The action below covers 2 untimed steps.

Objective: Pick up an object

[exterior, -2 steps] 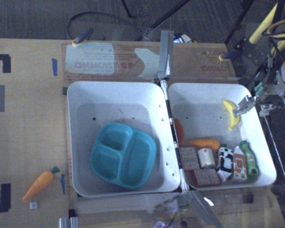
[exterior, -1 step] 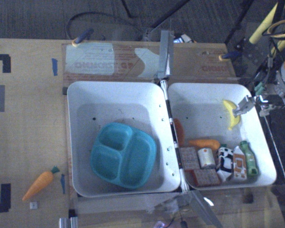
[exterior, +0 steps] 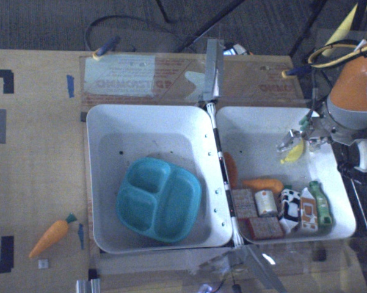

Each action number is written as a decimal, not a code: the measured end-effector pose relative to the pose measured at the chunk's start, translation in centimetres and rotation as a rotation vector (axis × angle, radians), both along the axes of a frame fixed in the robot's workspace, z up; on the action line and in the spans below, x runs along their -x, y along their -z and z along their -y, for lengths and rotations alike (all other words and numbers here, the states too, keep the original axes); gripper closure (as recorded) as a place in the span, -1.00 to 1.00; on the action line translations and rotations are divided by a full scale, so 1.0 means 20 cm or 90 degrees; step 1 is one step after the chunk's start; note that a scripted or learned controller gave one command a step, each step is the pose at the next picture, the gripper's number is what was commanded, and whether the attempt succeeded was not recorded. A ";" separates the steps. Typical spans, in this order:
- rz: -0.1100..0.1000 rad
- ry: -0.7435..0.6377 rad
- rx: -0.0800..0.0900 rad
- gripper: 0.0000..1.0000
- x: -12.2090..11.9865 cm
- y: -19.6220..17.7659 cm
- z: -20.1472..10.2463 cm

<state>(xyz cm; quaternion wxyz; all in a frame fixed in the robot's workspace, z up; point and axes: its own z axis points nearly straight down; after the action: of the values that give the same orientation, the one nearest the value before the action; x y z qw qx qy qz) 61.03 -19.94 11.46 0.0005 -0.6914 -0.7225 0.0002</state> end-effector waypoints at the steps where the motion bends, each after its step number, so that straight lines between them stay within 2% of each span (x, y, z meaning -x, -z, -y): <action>1: 0.005 -0.006 -0.009 -1.00 0.03 0.13 0.05; 2: 0.003 -0.029 0.001 -1.00 0.16 -0.43 -0.02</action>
<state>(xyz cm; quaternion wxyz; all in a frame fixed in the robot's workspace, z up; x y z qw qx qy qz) 57.81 -19.63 20.13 -0.0016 -0.6747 -0.7381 -0.0006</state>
